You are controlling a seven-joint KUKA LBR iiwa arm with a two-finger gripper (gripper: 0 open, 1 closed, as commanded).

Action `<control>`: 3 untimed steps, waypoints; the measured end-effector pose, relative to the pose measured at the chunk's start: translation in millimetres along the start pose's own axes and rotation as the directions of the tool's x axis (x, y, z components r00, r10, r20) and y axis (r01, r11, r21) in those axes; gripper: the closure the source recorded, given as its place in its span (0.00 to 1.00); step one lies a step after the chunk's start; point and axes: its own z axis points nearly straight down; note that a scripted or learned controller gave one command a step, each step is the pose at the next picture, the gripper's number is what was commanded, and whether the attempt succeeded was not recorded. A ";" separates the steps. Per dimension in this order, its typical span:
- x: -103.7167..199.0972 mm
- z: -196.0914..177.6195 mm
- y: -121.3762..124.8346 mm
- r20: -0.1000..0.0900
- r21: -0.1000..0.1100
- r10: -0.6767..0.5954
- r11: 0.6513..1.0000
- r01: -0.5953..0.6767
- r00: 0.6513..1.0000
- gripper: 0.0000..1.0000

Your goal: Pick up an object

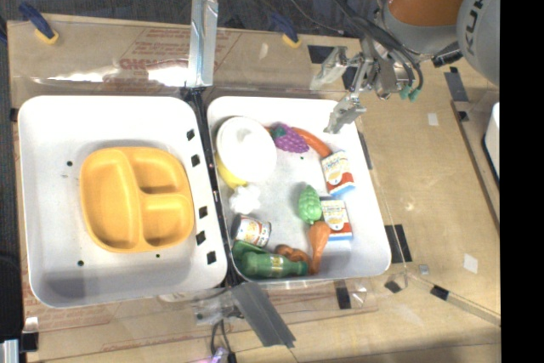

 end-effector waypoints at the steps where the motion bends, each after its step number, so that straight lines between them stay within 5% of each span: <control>1: 37.4 191.1 -0.5 -0.003 -0.002 -0.100 0.995 0.100 0.995 0.00; 2: 95.2 189.5 19.6 -0.001 -0.003 -0.032 0.999 0.032 1.000 0.00; 3: 147.6 188.8 -27.0 0.002 -0.007 -0.226 0.974 0.226 0.974 0.00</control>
